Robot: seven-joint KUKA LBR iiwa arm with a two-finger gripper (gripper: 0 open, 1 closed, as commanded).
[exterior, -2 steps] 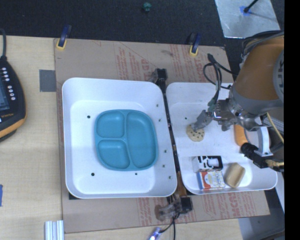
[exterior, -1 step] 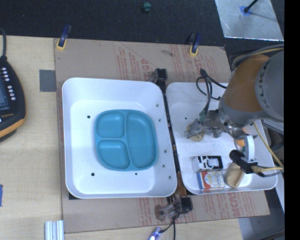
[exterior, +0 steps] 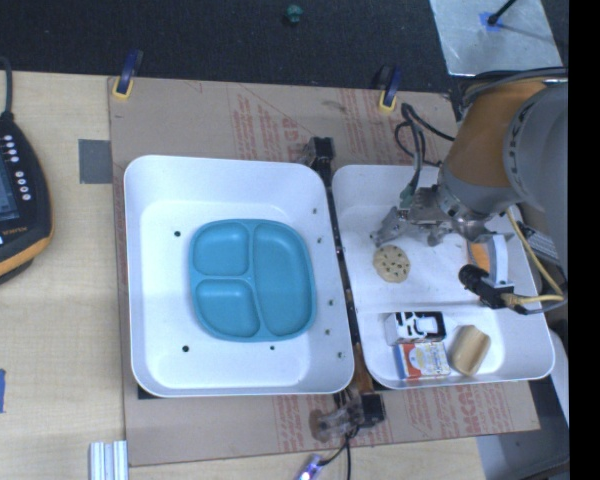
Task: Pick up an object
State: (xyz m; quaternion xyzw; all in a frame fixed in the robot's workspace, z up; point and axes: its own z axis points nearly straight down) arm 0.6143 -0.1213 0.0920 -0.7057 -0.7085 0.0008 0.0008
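Cookie (exterior: pixel 391 263) sits just below and slightly left of the claw (exterior: pixel 392 227) as we see it; can't tell how open the claw is, nothing visibly held.

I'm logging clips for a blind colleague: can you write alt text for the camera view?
A grey arm's gripper hangs low in the right bin, just above a round cookie, holding nothing. Nearer the front of that bin lie a small printed carton and a tan block; the left bin holds a blue divided plate.
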